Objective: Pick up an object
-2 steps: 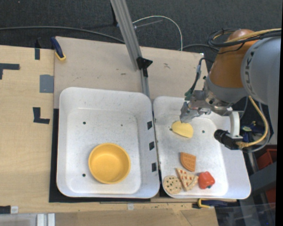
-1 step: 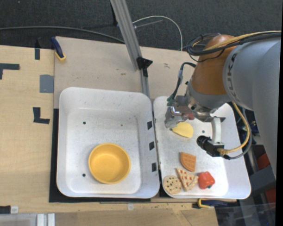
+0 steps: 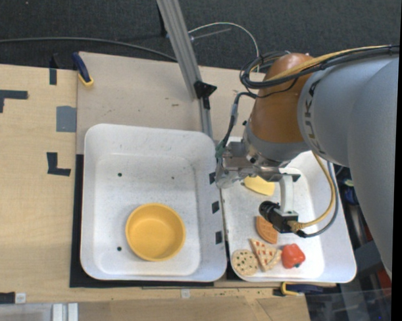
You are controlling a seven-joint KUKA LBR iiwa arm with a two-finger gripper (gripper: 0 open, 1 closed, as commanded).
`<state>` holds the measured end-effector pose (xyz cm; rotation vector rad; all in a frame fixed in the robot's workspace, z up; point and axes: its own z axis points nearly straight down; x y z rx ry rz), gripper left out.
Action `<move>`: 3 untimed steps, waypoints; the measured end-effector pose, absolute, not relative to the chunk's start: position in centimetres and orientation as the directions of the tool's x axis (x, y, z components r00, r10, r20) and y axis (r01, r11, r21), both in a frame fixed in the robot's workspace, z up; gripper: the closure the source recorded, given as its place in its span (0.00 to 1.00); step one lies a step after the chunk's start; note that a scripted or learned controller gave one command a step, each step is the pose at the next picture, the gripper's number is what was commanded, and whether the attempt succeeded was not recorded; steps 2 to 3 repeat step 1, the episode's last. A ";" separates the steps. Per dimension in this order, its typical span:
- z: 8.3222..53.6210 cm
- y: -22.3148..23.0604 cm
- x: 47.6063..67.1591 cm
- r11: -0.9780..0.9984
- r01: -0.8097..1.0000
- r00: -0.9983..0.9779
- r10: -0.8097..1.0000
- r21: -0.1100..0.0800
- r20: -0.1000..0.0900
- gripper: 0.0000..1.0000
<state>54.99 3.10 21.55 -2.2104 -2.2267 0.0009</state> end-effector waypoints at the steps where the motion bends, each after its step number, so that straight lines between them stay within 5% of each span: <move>1: 22.5 9.1 53.8 0.009 1.000 -0.009 1.000 -0.002 0.002 1.00; 3: 22.5 9.1 53.8 0.009 1.000 -0.009 1.000 -0.002 0.002 1.00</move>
